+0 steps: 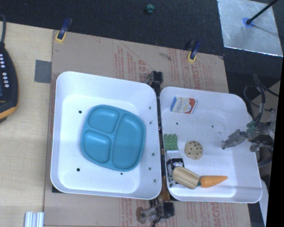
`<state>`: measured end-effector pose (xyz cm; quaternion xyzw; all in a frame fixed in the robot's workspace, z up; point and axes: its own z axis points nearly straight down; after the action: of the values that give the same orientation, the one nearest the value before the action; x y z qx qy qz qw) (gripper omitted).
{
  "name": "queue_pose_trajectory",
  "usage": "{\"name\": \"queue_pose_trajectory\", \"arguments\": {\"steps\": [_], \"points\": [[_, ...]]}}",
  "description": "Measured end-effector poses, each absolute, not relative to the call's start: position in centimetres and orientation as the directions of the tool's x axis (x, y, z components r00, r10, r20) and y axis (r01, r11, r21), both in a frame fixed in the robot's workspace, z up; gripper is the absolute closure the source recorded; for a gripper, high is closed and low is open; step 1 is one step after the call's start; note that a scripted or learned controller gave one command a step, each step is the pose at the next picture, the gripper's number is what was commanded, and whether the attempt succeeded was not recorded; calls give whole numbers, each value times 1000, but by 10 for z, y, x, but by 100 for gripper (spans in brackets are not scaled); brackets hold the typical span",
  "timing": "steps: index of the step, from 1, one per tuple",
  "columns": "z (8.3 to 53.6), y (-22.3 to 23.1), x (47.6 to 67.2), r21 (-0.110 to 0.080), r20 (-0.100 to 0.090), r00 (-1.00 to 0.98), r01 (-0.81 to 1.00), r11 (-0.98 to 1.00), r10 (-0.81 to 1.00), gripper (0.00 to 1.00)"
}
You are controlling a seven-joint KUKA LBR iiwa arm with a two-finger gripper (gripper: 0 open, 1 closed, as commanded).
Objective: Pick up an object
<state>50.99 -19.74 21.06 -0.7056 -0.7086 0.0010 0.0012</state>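
Since any item will do, look first at the round cookie [193, 149], lying flat in the middle of the right bin [244, 196]. Your gripper [231, 140] sits just to its right and slightly farther back, low over the bin floor, so the reach runs leftward. Whether the jaws are apart or together, you cannot tell from here. Nearer the front wall lie a toy carrot [212, 181] and a tan bread roll [184, 177], end to end.

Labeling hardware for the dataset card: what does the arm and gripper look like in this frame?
At the right bin's edge: a small grey metallic gripper with thin fingers, on a darker wrist block with a greenish spot. Dark cables loop behind it. The picture is too blurred for markings.
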Motion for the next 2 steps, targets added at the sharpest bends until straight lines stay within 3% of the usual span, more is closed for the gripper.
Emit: {"name": "queue_pose_trajectory", "arguments": {"steps": [1,2], "points": [[174,-165,596,-4,-1,-6,1000,6,1000,0],[185,-129,657,-2,1,-4,1000,4,1000,0]]}}
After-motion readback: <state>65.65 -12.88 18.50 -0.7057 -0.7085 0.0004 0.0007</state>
